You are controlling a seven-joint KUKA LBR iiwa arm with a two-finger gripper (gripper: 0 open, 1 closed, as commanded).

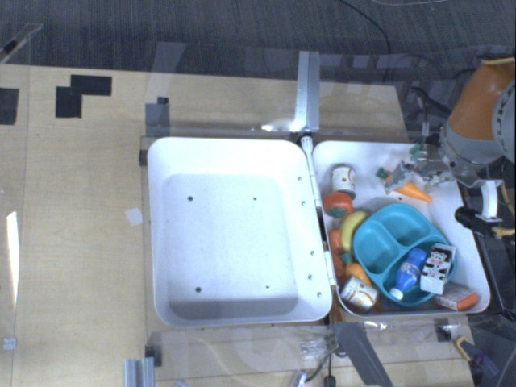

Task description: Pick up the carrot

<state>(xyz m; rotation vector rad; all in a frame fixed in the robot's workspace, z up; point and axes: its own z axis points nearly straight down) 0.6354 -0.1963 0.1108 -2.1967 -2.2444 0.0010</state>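
Your jaws (421,170) hang just above the carrot (416,191) in the right bin (482,274); you cannot tell their opening or whether they grip anything. The carrot lies tight against the blue dish (385,240), so a descent could clip its rim or nudge the carrot away.

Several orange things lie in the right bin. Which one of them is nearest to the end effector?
The carrot: a slim tapered piece just below the end effector, near the bin's far right side. The other orange items lie along the left wall and in the near right corner.
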